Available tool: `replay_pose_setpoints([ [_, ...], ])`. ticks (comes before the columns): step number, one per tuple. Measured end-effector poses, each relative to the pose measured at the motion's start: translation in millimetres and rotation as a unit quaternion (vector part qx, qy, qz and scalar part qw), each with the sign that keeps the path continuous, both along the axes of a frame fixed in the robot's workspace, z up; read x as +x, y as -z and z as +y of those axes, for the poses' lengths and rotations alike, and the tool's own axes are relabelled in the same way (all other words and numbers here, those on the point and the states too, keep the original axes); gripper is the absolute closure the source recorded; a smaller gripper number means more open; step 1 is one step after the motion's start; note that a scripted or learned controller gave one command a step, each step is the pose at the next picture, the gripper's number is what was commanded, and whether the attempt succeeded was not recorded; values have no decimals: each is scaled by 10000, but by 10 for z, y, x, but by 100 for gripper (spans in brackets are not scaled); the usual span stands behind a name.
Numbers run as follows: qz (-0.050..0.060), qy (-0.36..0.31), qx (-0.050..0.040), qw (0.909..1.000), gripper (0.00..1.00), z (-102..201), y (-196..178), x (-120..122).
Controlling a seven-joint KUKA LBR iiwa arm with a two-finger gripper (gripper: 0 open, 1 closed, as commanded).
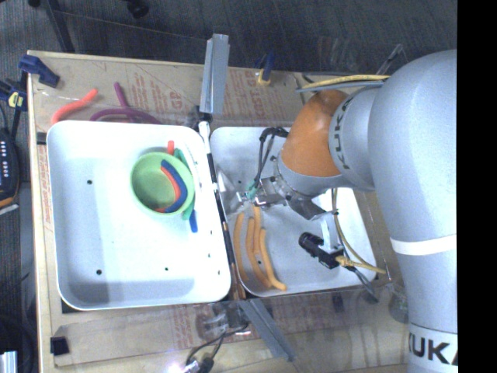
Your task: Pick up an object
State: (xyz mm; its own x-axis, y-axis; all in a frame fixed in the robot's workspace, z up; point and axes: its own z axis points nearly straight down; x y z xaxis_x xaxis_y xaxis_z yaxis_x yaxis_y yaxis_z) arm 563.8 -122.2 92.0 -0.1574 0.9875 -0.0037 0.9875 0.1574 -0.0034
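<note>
Gripper (247,196) hangs low in the right bin (353,274), just above the orange strips (260,253) by that bin's left wall, its state unreadable, so nothing looks lifted and the pick remains.

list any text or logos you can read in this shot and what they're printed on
"KUKA" in black letters, running sideways on the grey arm housing beside the orange band.
"KUK", the rest cut off by the frame, on the arm's base at the lower right.
Faint red printing on the brown bench board around the bins: too blurred to read.
</note>
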Motion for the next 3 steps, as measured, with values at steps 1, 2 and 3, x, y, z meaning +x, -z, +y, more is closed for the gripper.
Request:
replay_pose_setpoints([
  [1,-14,-31,-20,10000,100,-13,-115,15],
  [2,-5,619,19,9981,100,633,-1003,525],
  [3,-16,-316,20,9995,100,141,-1167,678],
])
